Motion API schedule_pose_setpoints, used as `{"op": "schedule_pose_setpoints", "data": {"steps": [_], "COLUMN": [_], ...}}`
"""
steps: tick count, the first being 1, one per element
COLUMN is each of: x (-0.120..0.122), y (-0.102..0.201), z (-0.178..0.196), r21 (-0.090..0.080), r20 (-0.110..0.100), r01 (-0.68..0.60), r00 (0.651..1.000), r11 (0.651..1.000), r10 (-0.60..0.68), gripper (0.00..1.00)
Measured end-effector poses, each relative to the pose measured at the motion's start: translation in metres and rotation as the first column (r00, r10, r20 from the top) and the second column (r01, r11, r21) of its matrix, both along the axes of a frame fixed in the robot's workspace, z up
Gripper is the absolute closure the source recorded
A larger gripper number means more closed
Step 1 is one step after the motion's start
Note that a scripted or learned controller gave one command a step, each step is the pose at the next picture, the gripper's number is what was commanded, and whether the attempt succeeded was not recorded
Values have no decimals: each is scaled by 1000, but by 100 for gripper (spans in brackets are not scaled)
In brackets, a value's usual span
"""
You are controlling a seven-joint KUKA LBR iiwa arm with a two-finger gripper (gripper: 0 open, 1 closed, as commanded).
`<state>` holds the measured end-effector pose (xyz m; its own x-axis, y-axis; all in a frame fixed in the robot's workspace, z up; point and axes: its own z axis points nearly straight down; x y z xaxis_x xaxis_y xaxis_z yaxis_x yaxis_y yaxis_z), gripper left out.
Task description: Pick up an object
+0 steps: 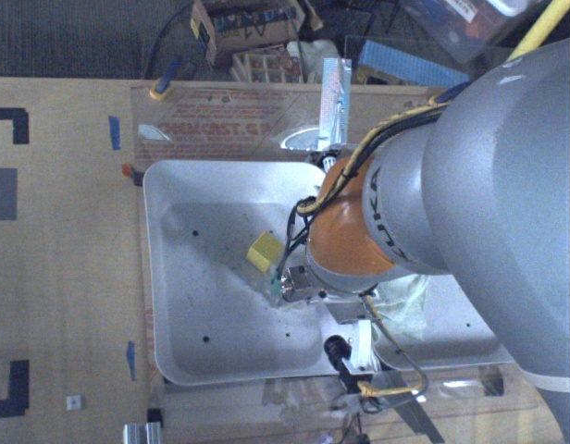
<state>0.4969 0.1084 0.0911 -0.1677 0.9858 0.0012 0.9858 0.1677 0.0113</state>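
A small yellow block (264,252) lies on the floor of the left white bin (188,276), near its middle right. My gripper (281,287) hangs low in that bin, just below and to the right of the block, with the orange band of the wrist (345,234) right above it. A small pale greenish piece (270,290) sits at the gripper's tip. The big grey arm covers most of the right bin (470,326).
A pale yellow-green crumpled thing (405,299) lies in the right bin, partly under the arm. A clear plastic sheet (220,123) and an upright clear strip (334,100) stand behind the bins. Boxes and cables crowd the far edge. Blue tape marks dot the wooden bench.
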Motion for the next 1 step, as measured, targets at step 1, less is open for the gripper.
{"op": "schedule_pose_setpoints", "data": {"steps": [1], "x": [-12], "y": [-1], "z": [0], "r21": [10], "r20": [3], "r01": [355], "r00": [935], "r11": [935], "r10": [-355], "gripper": [100]}}
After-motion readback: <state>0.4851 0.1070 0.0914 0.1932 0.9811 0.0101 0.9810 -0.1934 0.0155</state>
